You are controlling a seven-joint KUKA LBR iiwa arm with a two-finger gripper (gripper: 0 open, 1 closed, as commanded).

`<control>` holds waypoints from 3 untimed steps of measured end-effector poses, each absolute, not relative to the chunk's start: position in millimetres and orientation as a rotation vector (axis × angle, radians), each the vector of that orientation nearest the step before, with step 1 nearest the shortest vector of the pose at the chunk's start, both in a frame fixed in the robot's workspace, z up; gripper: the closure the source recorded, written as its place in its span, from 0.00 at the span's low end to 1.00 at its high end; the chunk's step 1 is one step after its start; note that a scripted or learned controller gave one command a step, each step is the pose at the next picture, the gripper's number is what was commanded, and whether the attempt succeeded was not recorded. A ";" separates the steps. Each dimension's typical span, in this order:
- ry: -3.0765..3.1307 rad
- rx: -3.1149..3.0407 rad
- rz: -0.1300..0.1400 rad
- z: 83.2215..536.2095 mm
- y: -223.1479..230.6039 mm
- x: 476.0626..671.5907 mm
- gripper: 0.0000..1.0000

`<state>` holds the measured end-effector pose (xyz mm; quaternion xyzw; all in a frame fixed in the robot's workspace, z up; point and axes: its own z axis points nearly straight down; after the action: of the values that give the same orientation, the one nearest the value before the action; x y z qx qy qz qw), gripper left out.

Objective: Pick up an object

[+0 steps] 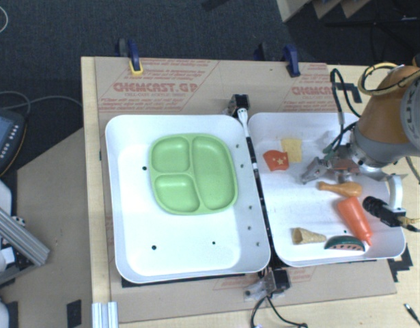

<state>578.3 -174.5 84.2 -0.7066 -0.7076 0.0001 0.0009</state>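
Arm (390, 115) low over rt bin (291, 248)

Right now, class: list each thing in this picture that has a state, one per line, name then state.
Green plate: upright in the left bin, compartments bare.
Carrot: lying flat, right bin.
Watermelon slice: flat, near front rim.
Yellow block: flat.
Red piece: flat.
Gripper: low over right bin.
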 end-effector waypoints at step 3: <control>-2.223 -2.226 -0.002 189.9 -180.5 568.3 1.00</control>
<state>568.3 -180.5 189.9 -0.7075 -0.7067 -0.0007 -0.0023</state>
